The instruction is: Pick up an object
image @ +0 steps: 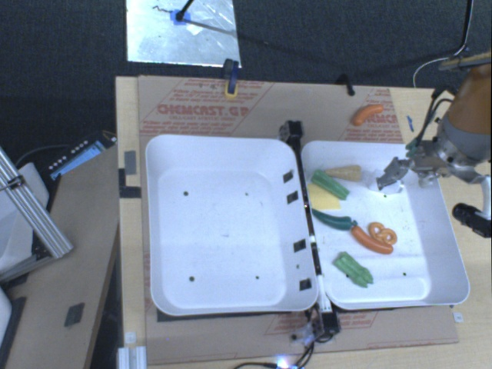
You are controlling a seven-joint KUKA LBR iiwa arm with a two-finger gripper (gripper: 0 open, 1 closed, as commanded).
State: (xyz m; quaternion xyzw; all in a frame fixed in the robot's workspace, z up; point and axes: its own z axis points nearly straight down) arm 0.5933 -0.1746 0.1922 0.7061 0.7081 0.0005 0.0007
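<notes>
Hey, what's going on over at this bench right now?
A grey robot arm reaches in from the right, with its tool hovering over the back of the right bin. That bin holds toy food: a pretzel, an orange carrot, green vegetable pieces and a yellow wedge. Nothing sits between the fingers yet. An orange sausage lies on the board behind the bin.

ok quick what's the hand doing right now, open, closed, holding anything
Hand: over the right bin, nothing visibly held; open or closed cannot be told.
</notes>
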